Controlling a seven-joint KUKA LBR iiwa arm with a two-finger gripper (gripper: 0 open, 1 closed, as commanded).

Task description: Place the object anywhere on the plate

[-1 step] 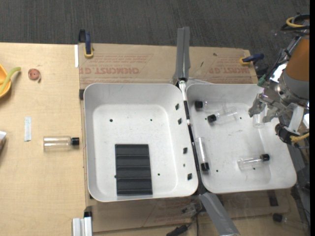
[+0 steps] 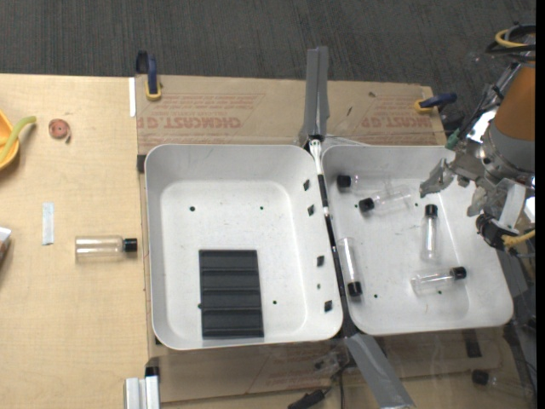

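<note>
A black ribbed plate [image 2: 230, 292] lies flat in the left bin [image 2: 170, 228], toward its front. Several clear vials with black caps lie scattered in the right bin [image 2: 485, 309]: one [image 2: 429, 235] near the middle right, one [image 2: 436, 280] toward the front, one [image 2: 348, 264] along the left wall, and two [image 2: 385, 200] [image 2: 356, 179] at the back. My gripper [image 2: 451, 186] hangs over the right bin's back right part, just above and right of the middle-right vial's cap. I see nothing held in it.
Another capped vial [image 2: 102, 245] lies on the wooden bench left of the bins, with a white strip [image 2: 48, 224], a small red disc [image 2: 58, 129] and a yellow object [image 2: 8, 139] nearby. Clamps [image 2: 149, 75] [image 2: 434, 102] hold the cardboard behind the bins.
</note>
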